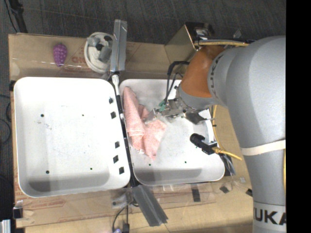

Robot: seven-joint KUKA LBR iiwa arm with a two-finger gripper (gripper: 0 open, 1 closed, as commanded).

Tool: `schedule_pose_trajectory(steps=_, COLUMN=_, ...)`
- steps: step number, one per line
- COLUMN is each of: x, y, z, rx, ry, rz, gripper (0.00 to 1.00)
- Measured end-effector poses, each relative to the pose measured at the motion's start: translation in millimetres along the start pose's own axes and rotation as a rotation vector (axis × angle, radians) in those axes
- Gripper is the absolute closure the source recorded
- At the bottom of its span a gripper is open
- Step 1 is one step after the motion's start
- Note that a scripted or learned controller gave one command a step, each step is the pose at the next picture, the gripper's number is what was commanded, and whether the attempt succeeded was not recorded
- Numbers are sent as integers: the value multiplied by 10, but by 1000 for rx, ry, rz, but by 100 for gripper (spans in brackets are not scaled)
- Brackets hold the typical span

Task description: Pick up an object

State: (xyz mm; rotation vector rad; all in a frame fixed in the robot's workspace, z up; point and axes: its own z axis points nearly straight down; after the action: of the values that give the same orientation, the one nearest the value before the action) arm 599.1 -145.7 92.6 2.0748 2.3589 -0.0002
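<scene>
In the right bin (214,171), against its left wall, lies a pink cloth (141,125), soft, light and floppy, best pinched at a raised fold, with the gripper (163,109) just right of it, jaw state unclear.

Bench (43,64) – brown, cardboard-like top, two white bins set directly on it.

Left bin (63,178) and right bin (170,177) sit side by side, rims touching along the middle where a row of small dark clips runs. On the bare strip behind the left bin: a small purple grape-like cluster (60,54) near the far-left corner, and just beside it, toward the middle, a white coiled ring (92,57) with dark parts inside. A grey metal bar (118,45) stands at the seam between the bins on the far edge – a second grey bracket (148,205) lies at the near edge. Dark carpeted floor (73,8) lies beyond the bench.
</scene>
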Motion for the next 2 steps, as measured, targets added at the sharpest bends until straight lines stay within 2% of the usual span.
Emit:
schedule_pose_trajectory(steps=1, x=0, y=-1, z=-98, rx=3, ry=1, rz=-3, gripper=100)
schedule_pose_trajectory(steps=2, x=-1, y=-1, z=-98, rx=3, ry=0, rz=-3, gripper=0)
